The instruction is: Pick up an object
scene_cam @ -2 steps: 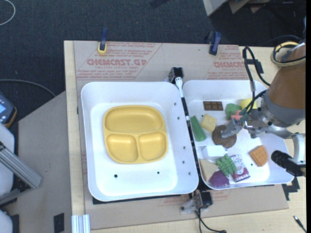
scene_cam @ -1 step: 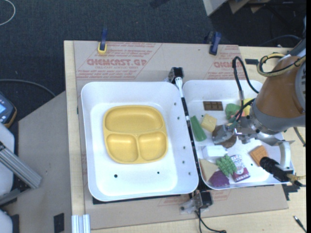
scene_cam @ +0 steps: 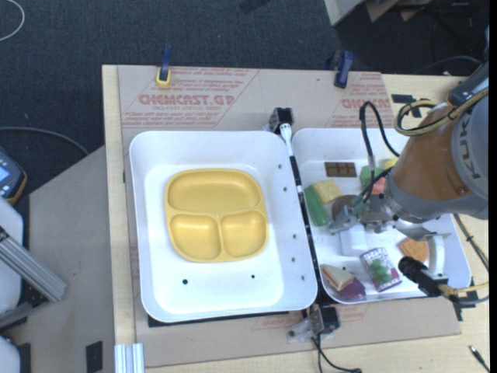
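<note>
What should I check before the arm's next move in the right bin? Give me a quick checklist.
1. Hand is over the right bin: ok, it sits low among the items.
2. Something between its fingers: cannot tell, the wrist hides them.
3. Targets within reach: ok, the green block and yellow block lie just left of the hand.
4. Room to lift: not ok, items crowd close, including the sandwich and the packet.
5. Cables free of the items: cannot tell.
6. Left bin ready: ok, the yellow tray lies flat in it.

Yellow tray in left bin — toys right.
</note>
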